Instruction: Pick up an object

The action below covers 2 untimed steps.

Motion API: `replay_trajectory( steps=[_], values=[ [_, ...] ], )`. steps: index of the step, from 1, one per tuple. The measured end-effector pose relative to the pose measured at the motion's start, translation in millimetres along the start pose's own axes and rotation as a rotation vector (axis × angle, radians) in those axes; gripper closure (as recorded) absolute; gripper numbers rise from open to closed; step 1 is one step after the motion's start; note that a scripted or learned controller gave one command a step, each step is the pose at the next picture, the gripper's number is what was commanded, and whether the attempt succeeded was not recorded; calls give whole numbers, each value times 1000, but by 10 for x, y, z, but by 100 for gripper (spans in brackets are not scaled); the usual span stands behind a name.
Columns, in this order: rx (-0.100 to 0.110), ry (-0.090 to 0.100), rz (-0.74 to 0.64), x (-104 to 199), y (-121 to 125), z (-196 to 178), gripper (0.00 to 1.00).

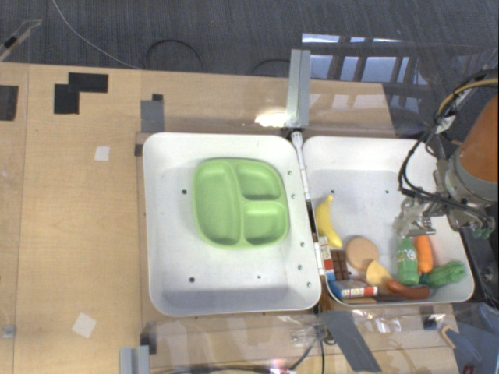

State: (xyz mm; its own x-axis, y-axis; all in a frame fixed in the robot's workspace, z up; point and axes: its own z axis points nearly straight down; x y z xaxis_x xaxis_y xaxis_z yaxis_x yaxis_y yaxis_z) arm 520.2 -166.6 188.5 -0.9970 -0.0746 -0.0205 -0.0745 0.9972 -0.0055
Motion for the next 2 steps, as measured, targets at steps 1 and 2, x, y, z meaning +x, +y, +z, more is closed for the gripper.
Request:
replay_trajectory(
  steps=[1,2],
  values=[
    [-1,3,-56,275,-20,961,100],
    [-1,5,-355,-108,-408,-293,100]
  ],
)
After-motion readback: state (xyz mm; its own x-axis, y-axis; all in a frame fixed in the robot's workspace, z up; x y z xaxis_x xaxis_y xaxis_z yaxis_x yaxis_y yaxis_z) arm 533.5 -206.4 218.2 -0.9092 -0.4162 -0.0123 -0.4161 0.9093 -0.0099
